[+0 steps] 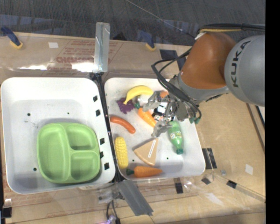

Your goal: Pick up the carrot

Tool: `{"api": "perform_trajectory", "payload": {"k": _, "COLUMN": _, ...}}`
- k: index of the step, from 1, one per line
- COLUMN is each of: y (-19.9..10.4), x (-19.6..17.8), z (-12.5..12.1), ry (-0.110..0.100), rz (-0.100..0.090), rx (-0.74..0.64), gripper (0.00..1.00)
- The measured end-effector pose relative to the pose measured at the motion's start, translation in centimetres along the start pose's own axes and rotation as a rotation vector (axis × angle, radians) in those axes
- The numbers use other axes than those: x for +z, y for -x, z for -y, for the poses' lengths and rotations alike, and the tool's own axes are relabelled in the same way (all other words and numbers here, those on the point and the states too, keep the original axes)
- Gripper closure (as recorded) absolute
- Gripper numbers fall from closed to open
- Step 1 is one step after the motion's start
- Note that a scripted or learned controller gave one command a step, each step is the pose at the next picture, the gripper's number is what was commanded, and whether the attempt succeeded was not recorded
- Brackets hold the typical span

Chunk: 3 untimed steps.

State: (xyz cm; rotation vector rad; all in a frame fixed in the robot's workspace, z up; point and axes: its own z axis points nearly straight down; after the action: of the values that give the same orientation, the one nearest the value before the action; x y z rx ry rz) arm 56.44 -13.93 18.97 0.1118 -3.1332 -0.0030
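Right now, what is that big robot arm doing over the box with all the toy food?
The robot arm is reaching into the right bin, which holds toy food. Its claw is down beside an orange carrot, near the banana and a green bottle. Another carrot lies at the bin's front edge. The left bin holds a green plate.

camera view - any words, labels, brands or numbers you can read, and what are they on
"KUKA": in dark letters on the grey arm, running up its casing, at the right of the view.
Red print on the cardboard sheet behind the bins: several lines, too blurred to read.
Label on the green bottle in the right bin: too small to read.
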Motion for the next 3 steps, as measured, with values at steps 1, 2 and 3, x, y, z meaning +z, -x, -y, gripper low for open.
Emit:
{"api": "perform_trajectory", "payload": {"k": 1, "y": 2.3, "x": 9.9, "z": 1.4, "ry": -0.001, "rz": 0.004, "rx": -0.200, "gripper": 0.00}}
{"api": "perform_trajectory", "payload": {"k": 2, "y": 2.6, "x": 8.6, "z": 1.1, "ry": -0.002, "rz": 0.009, "rx": -0.207, "gripper": 1.00}}
{"api": "perform_trajectory", "payload": {"k": 3, "y": -5.7, "x": 4.8, "z": -3.7, "ry": -0.002, "rz": 0.006, "rx": -0.427, "gripper": 1.00}}
